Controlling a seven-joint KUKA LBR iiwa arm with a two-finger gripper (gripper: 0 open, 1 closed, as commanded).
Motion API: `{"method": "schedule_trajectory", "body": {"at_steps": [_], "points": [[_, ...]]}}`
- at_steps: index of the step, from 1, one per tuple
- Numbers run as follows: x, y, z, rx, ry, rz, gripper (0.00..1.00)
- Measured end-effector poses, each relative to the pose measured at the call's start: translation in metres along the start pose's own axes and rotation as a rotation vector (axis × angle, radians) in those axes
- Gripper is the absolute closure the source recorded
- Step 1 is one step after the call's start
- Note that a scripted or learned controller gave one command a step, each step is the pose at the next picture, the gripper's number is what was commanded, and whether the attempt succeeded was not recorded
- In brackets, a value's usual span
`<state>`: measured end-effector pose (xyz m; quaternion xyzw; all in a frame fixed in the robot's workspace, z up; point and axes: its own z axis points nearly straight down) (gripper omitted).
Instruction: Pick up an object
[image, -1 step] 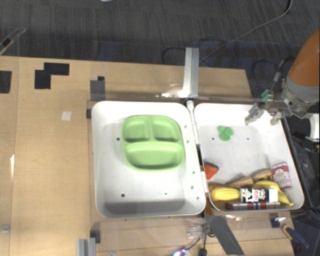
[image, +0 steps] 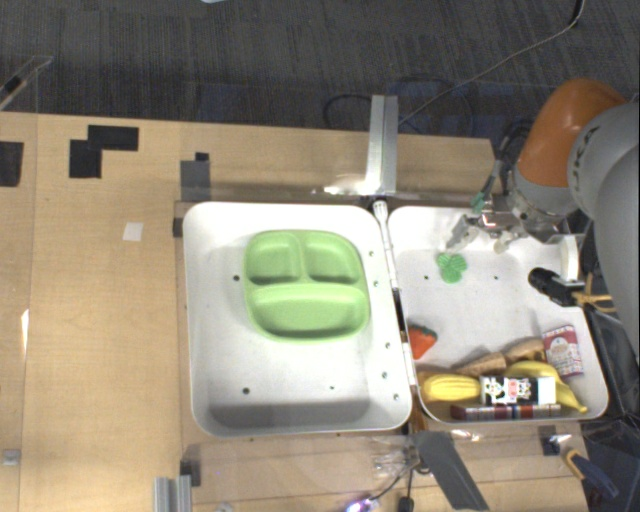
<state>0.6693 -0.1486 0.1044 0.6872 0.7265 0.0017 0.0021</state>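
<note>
The robot's hand hangs with fingers spread, holding nothing, above the right white bin, near a small green lump.

You are looking down on a light wooden bench that carries two shallow white bins set side by side, their inner walls touching. The left bin and the right bin rest directly on the wood, with a metal post rising behind their shared edge. Black patches mark the bench's far left corner, and a small pale square lies nearer the left bin.
</note>
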Motion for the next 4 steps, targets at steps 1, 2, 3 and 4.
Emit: {"method": "schedule_trajectory", "body": {"at_steps": [1, 2, 3, 4], "points": [[0.037, -0.009, 0.015, -0.006, -0.001, -0.115, 0.00], [0.038, -0.006, 0.002, -0.014, -0.002, -0.117, 1.00], [0.051, -0.054, -0.047, -0.002, 0.000, -0.234, 1.00], [0.111, -0.034, -0.082, -0.002, 0.001, -0.194, 1.00]]}}
